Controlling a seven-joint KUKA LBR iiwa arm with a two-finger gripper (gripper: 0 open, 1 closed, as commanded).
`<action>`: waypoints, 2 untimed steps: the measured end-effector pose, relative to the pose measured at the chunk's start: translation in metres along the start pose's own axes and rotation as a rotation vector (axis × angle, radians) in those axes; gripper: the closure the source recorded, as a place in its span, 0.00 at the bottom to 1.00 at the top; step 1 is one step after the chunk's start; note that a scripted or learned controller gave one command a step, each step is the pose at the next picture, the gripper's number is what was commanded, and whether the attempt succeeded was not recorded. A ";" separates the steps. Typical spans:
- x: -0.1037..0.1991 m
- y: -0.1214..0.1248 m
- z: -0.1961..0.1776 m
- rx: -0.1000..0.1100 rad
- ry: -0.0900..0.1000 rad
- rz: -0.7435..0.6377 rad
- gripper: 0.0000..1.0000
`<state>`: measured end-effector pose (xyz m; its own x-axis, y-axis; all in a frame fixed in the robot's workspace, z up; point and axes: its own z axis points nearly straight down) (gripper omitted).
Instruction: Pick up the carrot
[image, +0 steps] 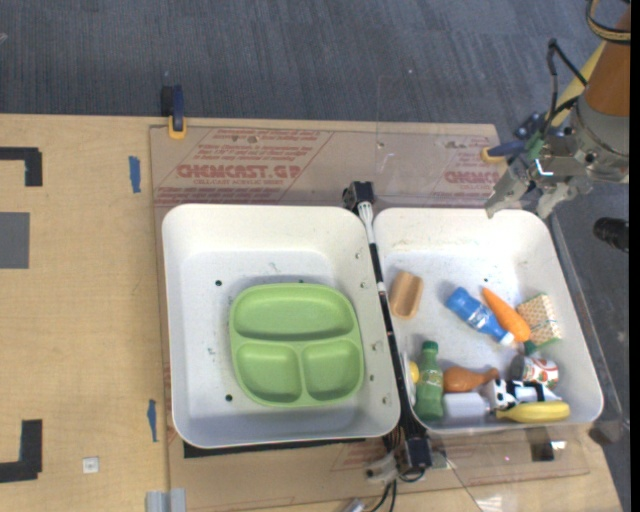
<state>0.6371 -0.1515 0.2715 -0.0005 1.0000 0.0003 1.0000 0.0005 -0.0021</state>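
The carrot (507, 314) is orange. The bottle (474, 311) beside it is blue with a white end. Both bins (190, 300) are white. The tray (296, 343) is light green. A second bottle (429, 380) is green, the banana (533, 411) yellow, the bread roll (405, 295) tan. One small box (540, 316) has an orange and green checked pattern. The toy cow (530, 376) is black and white. The counter (80, 300) is pale wood with black tape marks and blue tape bits.
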 end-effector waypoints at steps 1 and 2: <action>-0.030 -0.035 0.172 -0.002 0.000 0.018 0.00; -0.040 -0.088 0.182 -0.010 0.021 0.257 0.00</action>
<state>0.5486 -0.1916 0.0896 0.2538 0.9670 0.0213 0.9672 -0.2539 0.0047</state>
